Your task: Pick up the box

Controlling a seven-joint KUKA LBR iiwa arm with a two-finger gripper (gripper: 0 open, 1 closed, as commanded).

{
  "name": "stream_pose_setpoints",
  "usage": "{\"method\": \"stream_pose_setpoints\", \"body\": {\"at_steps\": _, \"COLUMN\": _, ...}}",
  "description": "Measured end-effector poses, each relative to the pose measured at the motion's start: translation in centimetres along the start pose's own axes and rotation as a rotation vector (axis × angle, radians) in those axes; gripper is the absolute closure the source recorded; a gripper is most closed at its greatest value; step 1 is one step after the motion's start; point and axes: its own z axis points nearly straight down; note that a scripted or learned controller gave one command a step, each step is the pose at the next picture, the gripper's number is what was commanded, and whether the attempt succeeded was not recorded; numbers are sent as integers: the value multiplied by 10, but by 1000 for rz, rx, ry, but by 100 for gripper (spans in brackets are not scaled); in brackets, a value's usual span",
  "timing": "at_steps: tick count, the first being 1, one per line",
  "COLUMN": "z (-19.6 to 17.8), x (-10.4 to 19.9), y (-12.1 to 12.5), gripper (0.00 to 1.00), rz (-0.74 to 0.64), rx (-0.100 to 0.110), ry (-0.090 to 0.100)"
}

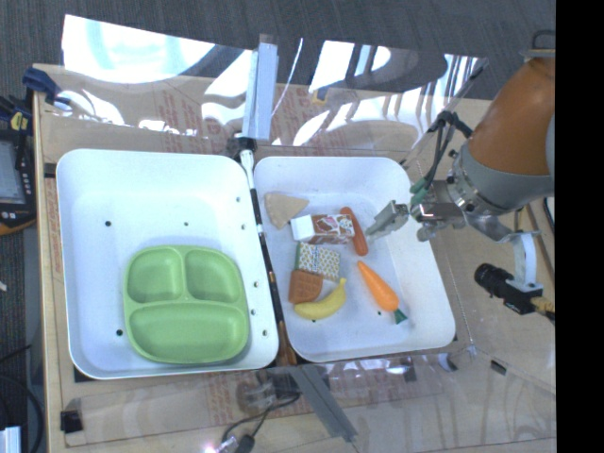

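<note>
Nearest us, we are seeing a green tray (187, 304) lying in the left bin (85, 173). Our gripper (387, 219) is hovering spread, grasping nothing, just right of the box (324, 226) in the right bin (425, 310).

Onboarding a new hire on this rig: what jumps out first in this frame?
The green divided plate in the left bin stands out most. Next is the cluster of toy food in the right bin: a box, a banana, a carrot and a few other pieces near the bin's middle. The gripper reaches in from the right, just beside the box.
</note>
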Motion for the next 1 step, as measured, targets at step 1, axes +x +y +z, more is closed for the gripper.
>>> {"method": "stream_pose_setpoints", "body": {"at_steps": 1, "z": 123, "x": 31, "y": 44, "gripper": 0, "rz": -16, "rx": 3, "ry": -1}}
